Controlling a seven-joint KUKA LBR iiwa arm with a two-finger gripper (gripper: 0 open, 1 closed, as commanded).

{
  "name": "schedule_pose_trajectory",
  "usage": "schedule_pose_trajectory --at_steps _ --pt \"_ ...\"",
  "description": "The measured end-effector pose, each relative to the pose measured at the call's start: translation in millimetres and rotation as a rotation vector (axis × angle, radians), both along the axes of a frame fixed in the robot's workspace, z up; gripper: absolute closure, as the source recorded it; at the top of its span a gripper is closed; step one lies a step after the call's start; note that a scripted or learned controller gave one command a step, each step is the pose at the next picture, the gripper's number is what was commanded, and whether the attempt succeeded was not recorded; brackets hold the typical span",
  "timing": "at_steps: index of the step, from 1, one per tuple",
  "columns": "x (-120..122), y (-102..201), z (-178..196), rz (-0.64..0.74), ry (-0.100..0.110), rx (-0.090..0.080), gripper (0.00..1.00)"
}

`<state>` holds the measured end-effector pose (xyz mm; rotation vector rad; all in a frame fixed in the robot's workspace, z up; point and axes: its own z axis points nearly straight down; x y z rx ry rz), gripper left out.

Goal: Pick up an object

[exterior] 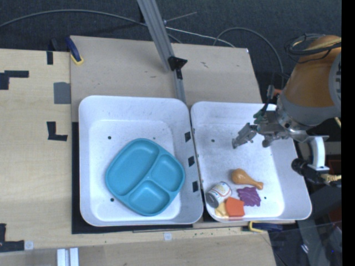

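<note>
My arm, reaching in from the right with its end effector spread

I see the grey arm (310, 93) entering at the right edge, its orange band above the wrist. The wrist leans leftward and down. The end effector (254, 138) hangs with its two fingers (242, 137) parted, tips pointing left and downward, nothing between them.

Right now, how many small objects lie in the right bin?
4, clustered at its near-left corner: chicken drumstick, purple piece, orange block, round can. Something may hide beneath.
</note>
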<state>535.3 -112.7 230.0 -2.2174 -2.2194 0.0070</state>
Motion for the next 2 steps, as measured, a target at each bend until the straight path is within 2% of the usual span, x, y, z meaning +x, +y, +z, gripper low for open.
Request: schedule_pose_trajectory --at_steps 1,2 --pt "3 0 -45 0.0 0.0 0.0 0.0" --pt "4 9 -105 0.001 0.002 0.001 0.0"
